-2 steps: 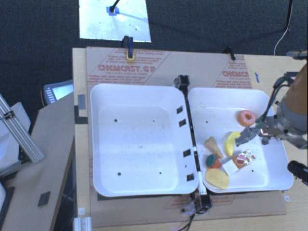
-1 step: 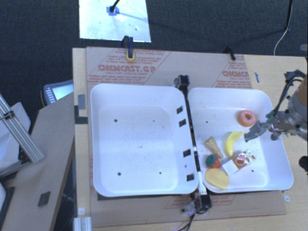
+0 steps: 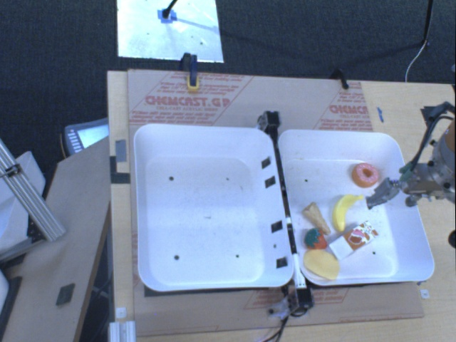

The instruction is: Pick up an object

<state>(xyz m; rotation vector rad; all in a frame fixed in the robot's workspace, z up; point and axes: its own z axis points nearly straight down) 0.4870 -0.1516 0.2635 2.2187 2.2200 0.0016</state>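
Listing by size: left bin point(image 3: 206, 212), bare; right bin point(image 3: 399, 262), holding the pickable toys clustered near; gripper point(image 3: 377, 193) entering from right, touching nothing, jaw state untellable; banana point(image 3: 345, 210) beside it; donut point(image 3: 365, 174) farther.

The gripper point(image 3: 379, 193) is reaching in from the right over the right bin point(image 3: 320, 152), its grey fingertips hanging above the bin floor with nothing showing between them. A yellow banana point(image 3: 345, 210) is lying just beside the jaws, on their near-left side. An orange doughnut point(image 3: 365, 174) is sitting just beyond the jaws, toward the far wall. A small red and white carton point(image 3: 355, 239) is resting nearer the camera than the jaws. Further left of them, an ice cream cone point(image 3: 316, 217), a strawberry point(image 3: 315, 239) and a yellow lemon-like piece point(image 3: 322, 264) are lying together. The left bin point(image 3: 203, 205) is sitting well apart from the jaws
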